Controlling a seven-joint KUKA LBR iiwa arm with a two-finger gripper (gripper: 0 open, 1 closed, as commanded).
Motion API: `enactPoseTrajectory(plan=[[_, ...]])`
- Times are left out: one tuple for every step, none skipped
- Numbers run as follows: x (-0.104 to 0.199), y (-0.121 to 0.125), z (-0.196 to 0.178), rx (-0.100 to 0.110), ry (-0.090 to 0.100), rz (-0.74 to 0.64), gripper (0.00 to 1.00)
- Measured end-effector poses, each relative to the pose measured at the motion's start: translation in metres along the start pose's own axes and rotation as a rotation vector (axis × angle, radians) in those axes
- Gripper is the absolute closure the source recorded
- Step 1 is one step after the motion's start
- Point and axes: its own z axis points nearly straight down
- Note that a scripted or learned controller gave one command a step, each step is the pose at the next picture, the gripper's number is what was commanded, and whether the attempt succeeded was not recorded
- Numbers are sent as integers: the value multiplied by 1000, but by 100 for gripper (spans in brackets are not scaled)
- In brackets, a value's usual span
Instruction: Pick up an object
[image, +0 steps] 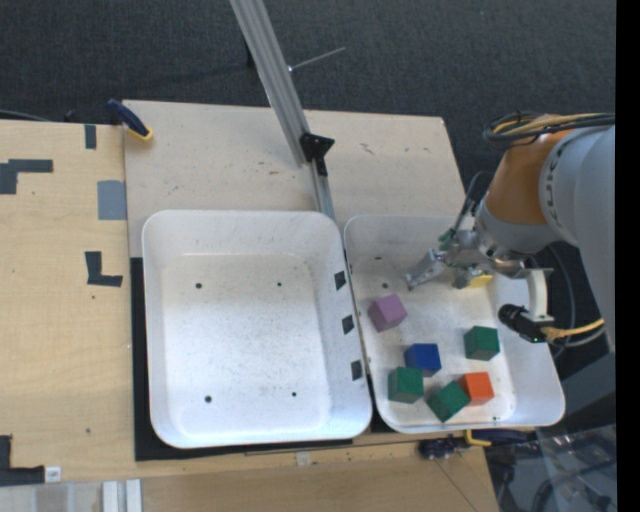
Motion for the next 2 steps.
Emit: enactPoseTrajectory(plan=[[1,2,-13,-5,0,-2,100],[-7,-1,-62,-10,-1,-1,100]])
